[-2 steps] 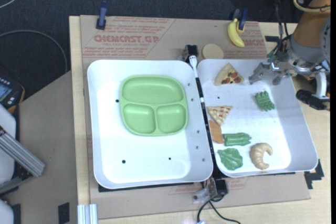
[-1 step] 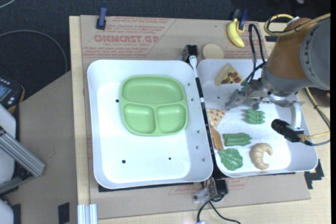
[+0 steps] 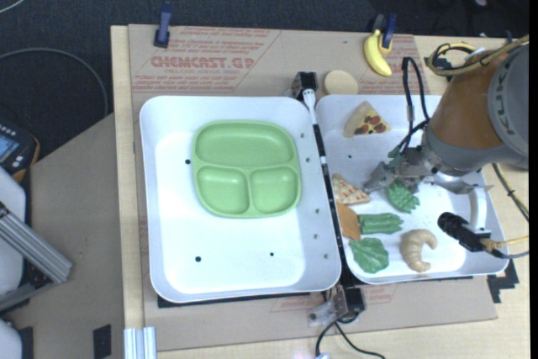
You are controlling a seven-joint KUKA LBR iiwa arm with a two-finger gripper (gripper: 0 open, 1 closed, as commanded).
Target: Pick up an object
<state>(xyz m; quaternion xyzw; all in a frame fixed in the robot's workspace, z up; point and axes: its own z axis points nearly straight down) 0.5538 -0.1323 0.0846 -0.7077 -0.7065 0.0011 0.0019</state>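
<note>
A blue clamp (image 3: 162, 25) stood at the far left corner of the surface (image 3: 126, 181). Beside it, red print on the board read "CHEMCAST", followed by what looked like "G P"; the smaller lines above and below it were too fine to read.

The left bin (image 3: 168, 256) carried a green tray (image 3: 246, 166) with three compartments, lying toward the bin's far edge.

A tan disc (image 3: 340, 82) lay on the surface just past the far left corner of the right bin (image 3: 483, 266). A banana (image 3: 377, 55) lay at the surface's far edge, touching a second clamp (image 3: 387, 23).

Inside the right bin, a pizza slice (image 3: 366, 121) lay near the far left corner. Along the left edge lay a cracker (image 3: 349, 191) and, nearer, an orange wedge (image 3: 348, 222). A dark leaf (image 3: 370, 254) lay at the near left corner, and a long green piece (image 3: 380, 223) lay between it and the cracker.

The hand (image 3: 391, 172) hung low over the bin's middle, just beside a small green sprig (image 3: 403, 197). Whether the hand was open or closed could not be told, and nothing showed in its grip. A croissant (image 3: 418, 248) lay by the near edge, right of the dark leaf.
</note>
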